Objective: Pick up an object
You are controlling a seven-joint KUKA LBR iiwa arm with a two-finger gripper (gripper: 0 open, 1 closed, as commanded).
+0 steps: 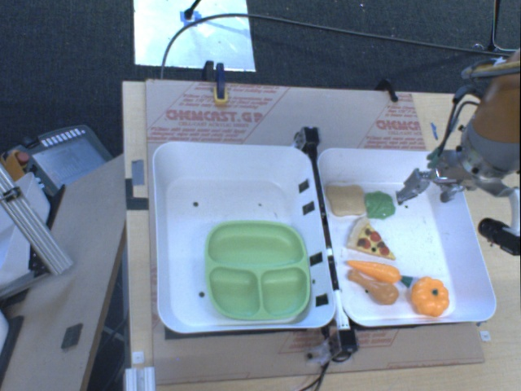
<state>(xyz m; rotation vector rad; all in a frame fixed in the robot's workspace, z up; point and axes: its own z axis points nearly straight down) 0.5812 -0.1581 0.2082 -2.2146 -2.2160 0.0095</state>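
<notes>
The right bin (456,243) holds several toy foods: a tan bread slice (346,200), a green leafy piece (379,205), a pizza slice (371,239), an orange carrot (374,270), a brown piece (376,290) and an orange pumpkin (429,296). My gripper (427,191) hangs over the bin's far right part, just right of the green piece. Its fingers stand open with nothing between them.
The left bin (187,186) holds a green divided plate (259,269) near its front. A black clip strip (317,218) runs along the seam between the bins. Cardboard lies under both bins, and a grey device (65,157) sits at the far left.
</notes>
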